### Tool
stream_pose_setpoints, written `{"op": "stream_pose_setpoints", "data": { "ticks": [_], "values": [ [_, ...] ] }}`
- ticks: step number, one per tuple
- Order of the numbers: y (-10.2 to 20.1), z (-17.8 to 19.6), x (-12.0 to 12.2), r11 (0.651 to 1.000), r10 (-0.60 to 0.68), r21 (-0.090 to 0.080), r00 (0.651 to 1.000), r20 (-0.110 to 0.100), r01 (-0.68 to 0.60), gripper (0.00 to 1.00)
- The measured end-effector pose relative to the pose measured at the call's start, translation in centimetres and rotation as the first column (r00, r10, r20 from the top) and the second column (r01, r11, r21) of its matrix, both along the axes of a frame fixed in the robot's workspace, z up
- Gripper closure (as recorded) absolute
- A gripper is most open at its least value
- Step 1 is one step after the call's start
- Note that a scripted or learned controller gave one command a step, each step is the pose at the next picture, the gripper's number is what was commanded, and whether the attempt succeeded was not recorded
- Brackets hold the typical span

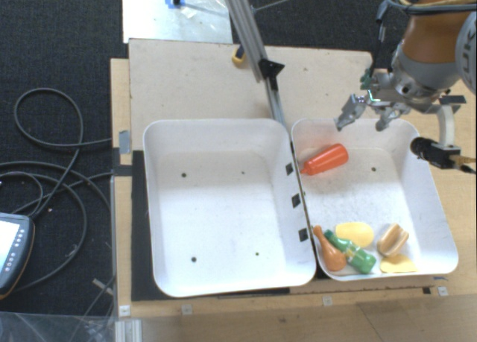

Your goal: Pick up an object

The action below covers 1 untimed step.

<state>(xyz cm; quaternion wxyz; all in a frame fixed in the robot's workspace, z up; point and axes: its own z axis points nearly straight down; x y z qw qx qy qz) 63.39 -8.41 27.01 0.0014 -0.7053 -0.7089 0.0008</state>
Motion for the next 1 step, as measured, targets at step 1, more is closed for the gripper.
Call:
{"op": "stream_pose_setpoints", "data": {
  "ticks": [1],
  "values": [
    [-0.02, 0.23, 0.06, 1.000, 0.000, -0.001, 1.000, 0.004, 0.000, 0.00]
  ]
}}
